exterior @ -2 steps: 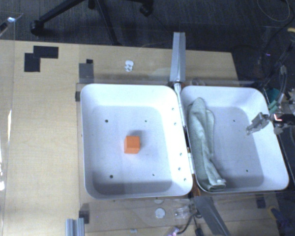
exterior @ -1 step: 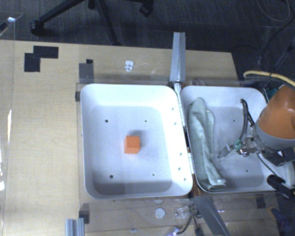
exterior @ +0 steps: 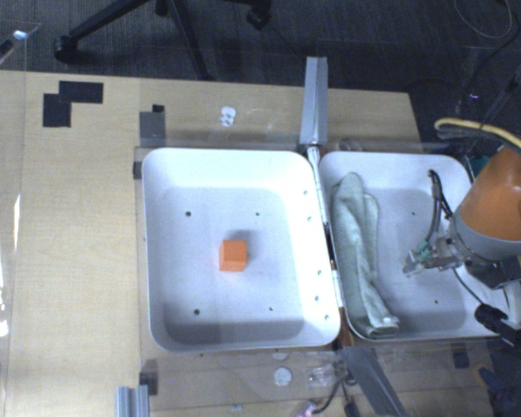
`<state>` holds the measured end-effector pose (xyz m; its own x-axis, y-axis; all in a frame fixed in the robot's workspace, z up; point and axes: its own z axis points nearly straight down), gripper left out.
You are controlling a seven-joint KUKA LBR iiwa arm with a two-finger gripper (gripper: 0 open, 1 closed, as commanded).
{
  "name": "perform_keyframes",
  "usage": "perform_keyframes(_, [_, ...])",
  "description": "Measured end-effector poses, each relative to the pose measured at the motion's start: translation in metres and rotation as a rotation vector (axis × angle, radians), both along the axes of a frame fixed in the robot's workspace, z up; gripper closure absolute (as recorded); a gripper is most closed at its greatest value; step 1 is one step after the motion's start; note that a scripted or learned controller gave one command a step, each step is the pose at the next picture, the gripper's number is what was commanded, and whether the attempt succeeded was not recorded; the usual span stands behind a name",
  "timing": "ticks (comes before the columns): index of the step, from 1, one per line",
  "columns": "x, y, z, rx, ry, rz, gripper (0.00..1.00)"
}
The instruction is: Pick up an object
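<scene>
orange cube (exterior: 234, 255) being seen lying near middle of left bin (exterior: 169, 315), well apart from divider between bins. grey cloth (exterior: 359, 252) being seen stretched lengthwise in right bin (exterior: 447, 323), just beside divider, on far side of it from cube. gripper (exterior: 414, 263) being held low over right bin floor, beyond cloth from divider, apart from cloth. nothing being gripped. jaw state: cannot be told. arm (exterior: 500, 200) being seen farthest from divider.
</scene>
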<state>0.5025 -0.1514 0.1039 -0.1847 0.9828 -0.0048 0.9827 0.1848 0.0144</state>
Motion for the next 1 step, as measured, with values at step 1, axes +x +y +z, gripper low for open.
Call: perform_keyframes(1, [0.0582,0.0056,0.0844,0.002,0.010,-0.067,1.00])
